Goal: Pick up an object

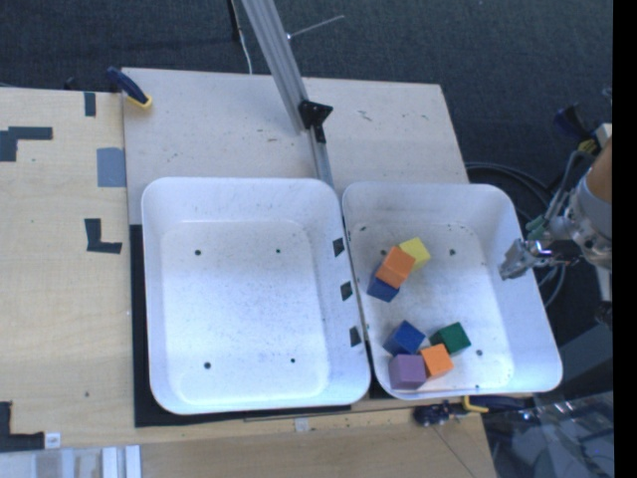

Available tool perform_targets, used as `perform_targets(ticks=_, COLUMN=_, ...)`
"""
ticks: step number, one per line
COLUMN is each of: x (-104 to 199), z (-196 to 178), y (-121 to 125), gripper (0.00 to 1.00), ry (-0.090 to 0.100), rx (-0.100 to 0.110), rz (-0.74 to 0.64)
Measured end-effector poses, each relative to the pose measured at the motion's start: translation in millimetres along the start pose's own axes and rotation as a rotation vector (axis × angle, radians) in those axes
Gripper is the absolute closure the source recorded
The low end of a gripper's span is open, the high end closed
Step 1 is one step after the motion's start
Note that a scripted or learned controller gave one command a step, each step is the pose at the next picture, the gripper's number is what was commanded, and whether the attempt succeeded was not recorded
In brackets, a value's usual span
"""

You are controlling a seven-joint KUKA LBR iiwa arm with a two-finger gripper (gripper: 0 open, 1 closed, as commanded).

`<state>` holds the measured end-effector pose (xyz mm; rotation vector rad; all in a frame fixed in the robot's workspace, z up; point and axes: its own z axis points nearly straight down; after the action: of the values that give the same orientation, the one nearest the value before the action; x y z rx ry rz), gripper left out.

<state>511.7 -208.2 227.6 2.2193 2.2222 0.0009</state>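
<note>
The right bin holds several small blocks. Near its middle an orange block leans on a yellow block, with a dark blue block just below them. Toward the front sit a blue block, a green block, a small orange block and a purple block. My gripper hangs over the bin's right rim, well to the right of the blocks, with nothing seen between its fingers.
The left bin stands beside the right one. A slanted metal pole with a black clamp rises behind the bins. Cables run off the bench at the right. A blue-and-yellow tool lies at the back left.
</note>
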Motion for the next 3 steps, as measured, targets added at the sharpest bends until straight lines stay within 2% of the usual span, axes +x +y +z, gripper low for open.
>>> perform_targets(ticks=2, x=117, z=-16, y=8, gripper=1.0, ry=0.002, rx=0.001, rz=-0.007)
perform_targets(ticks=3, x=168, z=-3, y=15, gripper=1.0, ry=0.001, rx=0.004, rz=-0.005)
